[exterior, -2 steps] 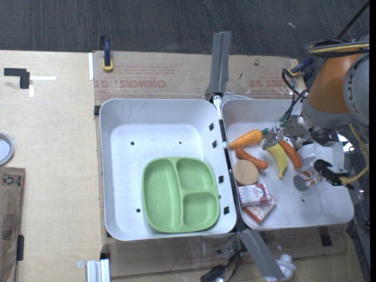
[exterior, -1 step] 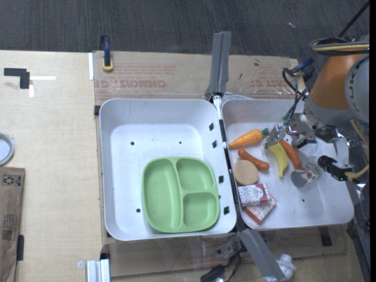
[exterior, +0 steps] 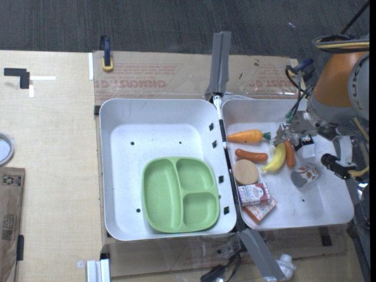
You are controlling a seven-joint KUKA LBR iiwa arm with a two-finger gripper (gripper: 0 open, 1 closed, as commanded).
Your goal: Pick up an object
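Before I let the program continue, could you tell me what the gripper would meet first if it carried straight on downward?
Probably the yellow toy banana, just below the gripper in the right white bin; depth is uncertain.

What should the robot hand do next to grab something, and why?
Probably drop straight down a little. The gripper hangs in the right bin, just above the top of the banana, with the carrot to one side. Nothing sits between its fingers yet.
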